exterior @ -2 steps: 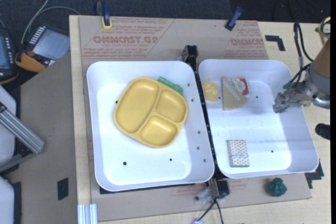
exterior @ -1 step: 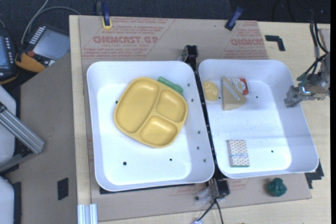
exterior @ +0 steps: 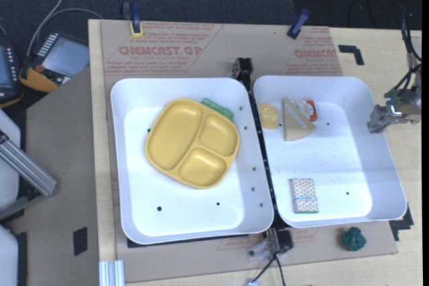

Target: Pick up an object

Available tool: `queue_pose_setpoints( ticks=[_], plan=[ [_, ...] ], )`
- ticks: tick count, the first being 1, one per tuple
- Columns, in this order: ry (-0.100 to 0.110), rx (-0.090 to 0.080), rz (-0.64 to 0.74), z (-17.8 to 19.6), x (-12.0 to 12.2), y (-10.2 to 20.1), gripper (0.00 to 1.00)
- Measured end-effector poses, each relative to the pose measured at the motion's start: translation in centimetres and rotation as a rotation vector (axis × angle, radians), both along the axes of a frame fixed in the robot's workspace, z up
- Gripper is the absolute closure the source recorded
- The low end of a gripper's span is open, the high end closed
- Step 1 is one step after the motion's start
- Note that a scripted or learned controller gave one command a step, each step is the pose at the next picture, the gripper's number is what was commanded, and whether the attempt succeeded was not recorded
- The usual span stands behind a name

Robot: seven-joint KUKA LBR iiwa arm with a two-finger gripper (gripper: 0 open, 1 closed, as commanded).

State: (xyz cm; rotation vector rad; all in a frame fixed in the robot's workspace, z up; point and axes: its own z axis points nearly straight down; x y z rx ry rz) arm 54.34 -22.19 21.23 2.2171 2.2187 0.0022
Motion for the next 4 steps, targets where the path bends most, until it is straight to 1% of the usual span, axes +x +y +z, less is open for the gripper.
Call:
queue_pose_setpoints(
  ticks=[1, 2, 3, 4],
  plan=[
    [0.003, 0.004, 0.005, -0.8, 2.1, 5.1, 1.00],
    [0.005, 0.005, 0.005, -1.2, 3.2, 9.7, 1.00],
    [0.002, 0.004, 0.006, -1.3, 5.4, 15.5, 1.00],
    [0.001, 0.004, 0.006, -0.6, 7.7, 20.4, 1.00]
  ],
)
